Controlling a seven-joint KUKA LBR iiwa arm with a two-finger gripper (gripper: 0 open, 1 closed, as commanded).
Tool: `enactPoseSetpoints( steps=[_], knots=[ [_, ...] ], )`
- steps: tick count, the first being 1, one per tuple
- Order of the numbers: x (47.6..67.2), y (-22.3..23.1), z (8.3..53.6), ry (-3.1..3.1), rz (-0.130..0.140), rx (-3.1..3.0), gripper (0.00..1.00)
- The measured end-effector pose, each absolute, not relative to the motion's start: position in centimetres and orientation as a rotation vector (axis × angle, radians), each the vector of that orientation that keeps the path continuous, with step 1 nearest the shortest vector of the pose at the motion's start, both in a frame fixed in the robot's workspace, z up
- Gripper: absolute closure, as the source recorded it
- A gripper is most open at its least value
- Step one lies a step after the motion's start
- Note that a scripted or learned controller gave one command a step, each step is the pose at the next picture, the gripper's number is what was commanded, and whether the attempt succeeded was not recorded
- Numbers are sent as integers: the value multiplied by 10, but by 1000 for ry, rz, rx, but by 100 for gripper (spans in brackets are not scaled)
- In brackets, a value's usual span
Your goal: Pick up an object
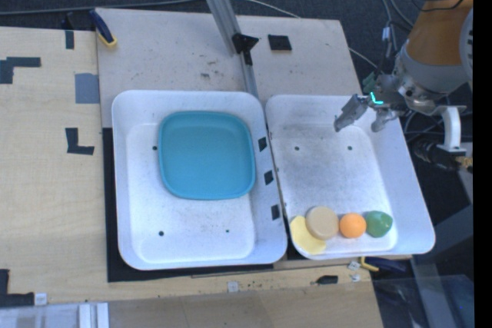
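The approach step is in hand: the gripper (363, 117) is held with jaws released (nothing grasped) over the right bin (400, 165). Descent toward the orange ball (353, 226) is required next.

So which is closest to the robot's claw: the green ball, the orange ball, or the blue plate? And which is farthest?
From the gripper, in the camera view:
1. Green ball, right bin's near right corner.
2. Orange ball, just left of the green one; these two are nearly tied.
3. Blue plate, in the left bin, farthest.

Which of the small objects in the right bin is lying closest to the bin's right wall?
The green object, last in the row, right of the orange ball.
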State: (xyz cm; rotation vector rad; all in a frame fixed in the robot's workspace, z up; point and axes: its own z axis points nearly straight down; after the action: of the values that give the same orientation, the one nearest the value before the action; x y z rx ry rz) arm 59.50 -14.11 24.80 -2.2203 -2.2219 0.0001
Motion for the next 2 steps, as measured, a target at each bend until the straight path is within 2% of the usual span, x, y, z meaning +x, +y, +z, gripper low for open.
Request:
enactPoseSetpoints(
  steps=[1,2],
  knots=[
    [595,-141,248,-2222,0,-2220,0],
    [597,-150,191,-2218,5,-2218,0]
  ],
)
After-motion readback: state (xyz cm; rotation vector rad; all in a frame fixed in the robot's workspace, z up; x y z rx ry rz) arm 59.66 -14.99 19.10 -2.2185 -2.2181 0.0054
